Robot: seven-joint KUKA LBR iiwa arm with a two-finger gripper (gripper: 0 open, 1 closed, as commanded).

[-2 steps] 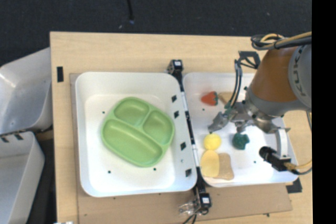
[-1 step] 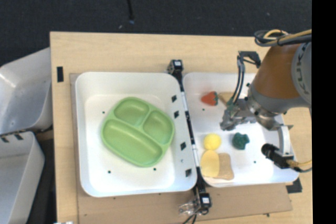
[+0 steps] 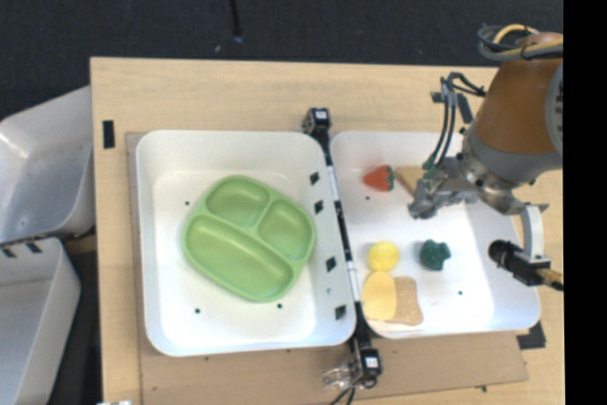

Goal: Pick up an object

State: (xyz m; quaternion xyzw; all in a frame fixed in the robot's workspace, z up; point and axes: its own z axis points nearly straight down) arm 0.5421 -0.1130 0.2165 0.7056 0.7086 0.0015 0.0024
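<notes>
In the right bin (image 3: 474,313) lie several small objects: a red strawberry-like piece (image 3: 378,177) near the back, a yellow ball (image 3: 383,255), a dark green piece (image 3: 434,254), and a yellow slice (image 3: 378,297) overlapping a tan slice (image 3: 408,301) at the front edge. A tan wedge (image 3: 406,178) pokes out beside the red piece. My gripper (image 3: 423,203) hangs over the middle of the right bin, just right of the red piece and above the dark green piece. I see nothing between its fingers.
The left bin (image 3: 161,204) holds a light green compartment tray (image 3: 248,238). A black divider with clips (image 3: 332,223) runs between the bins. The arm's grey and orange body (image 3: 512,128) covers the right bin's far right corner. A black fitting (image 3: 517,263) sticks out at the bin's right side.
</notes>
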